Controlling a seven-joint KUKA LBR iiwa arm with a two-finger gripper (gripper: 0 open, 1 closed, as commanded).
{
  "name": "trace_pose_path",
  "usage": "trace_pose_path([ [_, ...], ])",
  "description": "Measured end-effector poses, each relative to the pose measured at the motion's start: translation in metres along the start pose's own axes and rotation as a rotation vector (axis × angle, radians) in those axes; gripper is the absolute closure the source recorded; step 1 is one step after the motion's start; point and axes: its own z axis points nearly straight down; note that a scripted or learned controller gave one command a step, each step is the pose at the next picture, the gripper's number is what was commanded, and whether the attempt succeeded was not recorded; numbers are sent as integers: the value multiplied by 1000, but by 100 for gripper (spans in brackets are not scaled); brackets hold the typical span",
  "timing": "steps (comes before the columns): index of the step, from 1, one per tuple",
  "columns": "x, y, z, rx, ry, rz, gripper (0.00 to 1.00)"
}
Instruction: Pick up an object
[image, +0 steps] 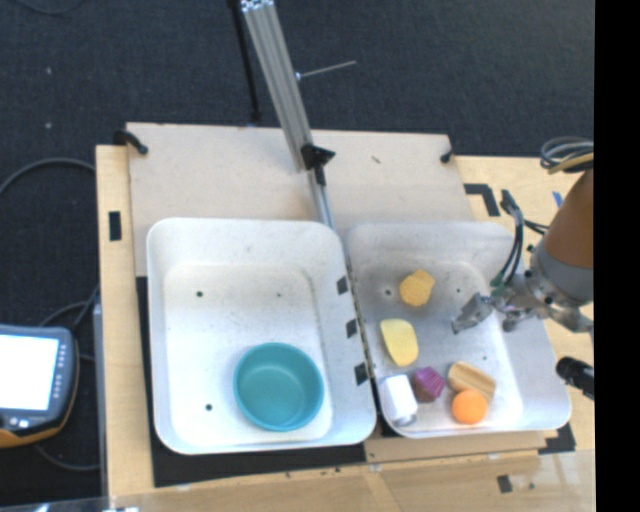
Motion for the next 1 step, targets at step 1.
trace_pose_path([
  [1,-5,-2,63,1,0,0,0],
])
